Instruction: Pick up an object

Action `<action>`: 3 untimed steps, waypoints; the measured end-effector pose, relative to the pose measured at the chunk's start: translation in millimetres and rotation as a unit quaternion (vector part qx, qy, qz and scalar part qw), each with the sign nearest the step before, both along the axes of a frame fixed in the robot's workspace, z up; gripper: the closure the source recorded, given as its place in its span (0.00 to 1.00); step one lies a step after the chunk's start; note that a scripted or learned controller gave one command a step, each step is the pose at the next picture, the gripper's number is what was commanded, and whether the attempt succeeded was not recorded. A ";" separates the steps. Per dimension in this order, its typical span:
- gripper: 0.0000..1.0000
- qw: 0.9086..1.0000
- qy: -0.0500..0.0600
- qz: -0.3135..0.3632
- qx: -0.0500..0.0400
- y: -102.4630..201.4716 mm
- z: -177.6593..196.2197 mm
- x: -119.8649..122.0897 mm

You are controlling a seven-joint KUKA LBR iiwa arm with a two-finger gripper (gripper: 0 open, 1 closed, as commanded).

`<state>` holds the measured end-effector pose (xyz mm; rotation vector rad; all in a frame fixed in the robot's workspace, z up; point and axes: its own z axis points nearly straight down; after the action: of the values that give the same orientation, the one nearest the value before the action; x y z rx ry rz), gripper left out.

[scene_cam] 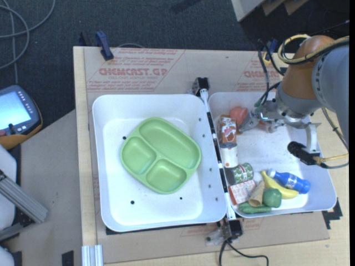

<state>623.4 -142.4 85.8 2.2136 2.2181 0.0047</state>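
My gripper (256, 118) hangs low over the back of the right bin (324, 195), under the arm's orange band. Just to its left lies a small red-orange object (239, 114), close to the gripper tip; whether they touch is unclear. A bottle with a red label (227, 133) lies along the bin's left wall below that object. Further forward are a green can (242, 173), a yellow banana (280, 187), a blue bottle (292, 181), a green pepper (272, 198), a tan cone (258, 192) and a red-and-white packet (239, 192).
The left bin (108, 148) holds a green divided plate (161, 155). A black clip (201, 85) sits at the back where the two bins meet. The right bin's floor between the gripper and the front pile is bare white.
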 end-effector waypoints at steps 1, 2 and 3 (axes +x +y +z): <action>0.00 1.000 0.030 -0.006 0.006 -13.3 -6.7 33.4; 0.00 1.000 0.008 -0.004 0.000 -62.5 -1.8 40.3; 0.00 1.000 0.005 0.001 0.003 9.2 -0.9 21.1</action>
<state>644.4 -133.2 84.9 2.2191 2.2299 -0.0003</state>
